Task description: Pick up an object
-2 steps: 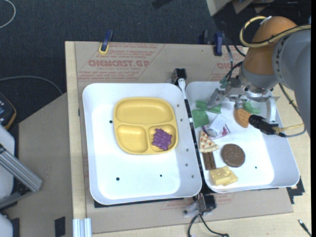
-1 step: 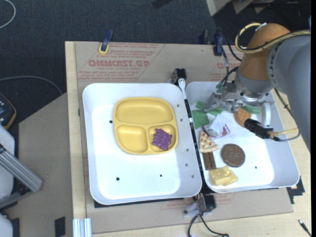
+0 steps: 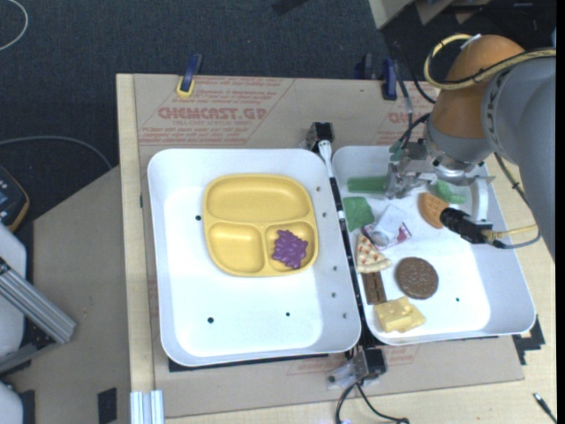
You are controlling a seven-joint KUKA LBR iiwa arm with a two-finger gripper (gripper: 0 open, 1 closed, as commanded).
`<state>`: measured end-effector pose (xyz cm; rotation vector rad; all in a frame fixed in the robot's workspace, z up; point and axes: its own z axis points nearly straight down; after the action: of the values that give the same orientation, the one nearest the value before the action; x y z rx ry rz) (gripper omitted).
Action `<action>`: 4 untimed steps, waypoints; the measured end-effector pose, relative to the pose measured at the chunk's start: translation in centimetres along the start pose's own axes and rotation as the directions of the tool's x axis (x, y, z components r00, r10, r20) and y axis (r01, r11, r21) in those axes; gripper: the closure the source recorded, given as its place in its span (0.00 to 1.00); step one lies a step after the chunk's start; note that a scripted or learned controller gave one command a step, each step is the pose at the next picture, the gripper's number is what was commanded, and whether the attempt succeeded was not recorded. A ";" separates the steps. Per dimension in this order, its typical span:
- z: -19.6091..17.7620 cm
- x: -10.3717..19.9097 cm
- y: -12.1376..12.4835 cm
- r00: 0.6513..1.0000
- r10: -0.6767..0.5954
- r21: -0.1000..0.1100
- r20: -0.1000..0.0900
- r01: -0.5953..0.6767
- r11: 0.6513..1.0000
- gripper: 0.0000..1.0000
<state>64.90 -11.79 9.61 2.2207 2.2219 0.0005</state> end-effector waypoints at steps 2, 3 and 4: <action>-10.1 -0.6 0.1 1.000 0.000 -0.007 0.002 0.000 1.000 1.00; -13.1 -0.6 0.2 1.000 0.000 -0.005 0.001 0.000 1.000 1.00; -14.1 4.3 0.9 1.000 -0.003 -0.004 0.000 0.003 1.000 1.00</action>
<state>65.82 -7.45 23.66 2.2150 2.2234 0.0048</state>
